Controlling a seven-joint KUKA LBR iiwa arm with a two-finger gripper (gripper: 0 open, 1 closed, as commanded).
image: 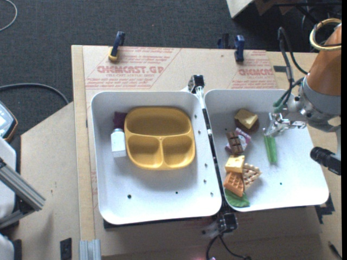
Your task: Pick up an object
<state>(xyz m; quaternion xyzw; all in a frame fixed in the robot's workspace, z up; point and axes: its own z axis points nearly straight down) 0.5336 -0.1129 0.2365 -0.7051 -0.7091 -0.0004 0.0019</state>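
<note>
My gripper (275, 127) hangs over the right bin (303, 188), just above the top end of a green stick-shaped piece (270, 149). Nothing shows between its fingers. To its left lie several toy foods: a tan bread piece (246, 119), a brown chocolate block (235, 142), a yellow cheese cube (235, 164), a waffle (234, 184) and a cracker wedge (250, 173) on a green leaf (238, 200).
The left bin (108, 194) holds a yellow divided plate (159, 137), with a small white bottle (118, 143) and a dark purple item (120, 117) at its left side. Clamps sit on the board's far edge. A black knob (324, 158) juts in at the right.
</note>
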